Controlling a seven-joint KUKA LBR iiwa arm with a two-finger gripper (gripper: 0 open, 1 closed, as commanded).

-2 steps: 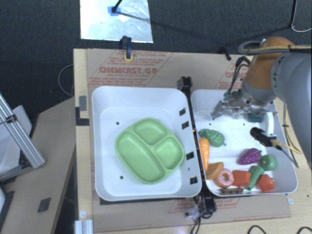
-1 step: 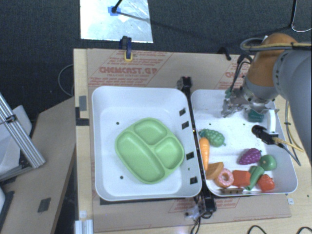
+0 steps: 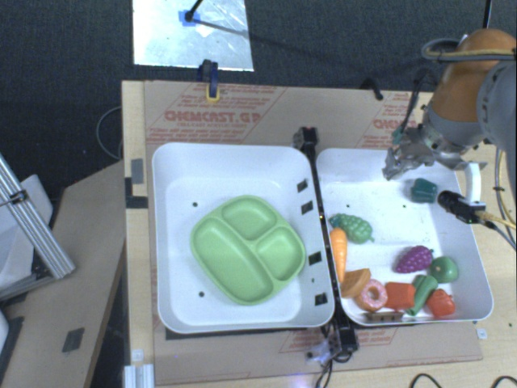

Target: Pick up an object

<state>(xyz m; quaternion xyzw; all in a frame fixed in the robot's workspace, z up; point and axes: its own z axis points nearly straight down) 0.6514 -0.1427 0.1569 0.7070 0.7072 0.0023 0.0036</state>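
Gripper (image 3: 397, 165) over right bin (image 3: 477, 285) far edge, grip state unclear; toys crowd near edge, open floor mid-bin; teal block (image 3: 423, 190) just beside gripper.

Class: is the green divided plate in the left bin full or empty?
Empty: the green plate shows three bare compartments; the toy food lies in the other bin.

The arm (image 3: 477, 71) comes in from the right edge of the camera view, up near the top corner. Its orange band (image 3: 477, 55) sits high and bulges toward the camera, with the grey wrist section just below it. From there the wrist angles down and to the left. The gripper (image 3: 397, 166) hangs at the low end of that line, tips pointing down-left. At this slant the fingertips blur together into one grey cluster, too small to separate.
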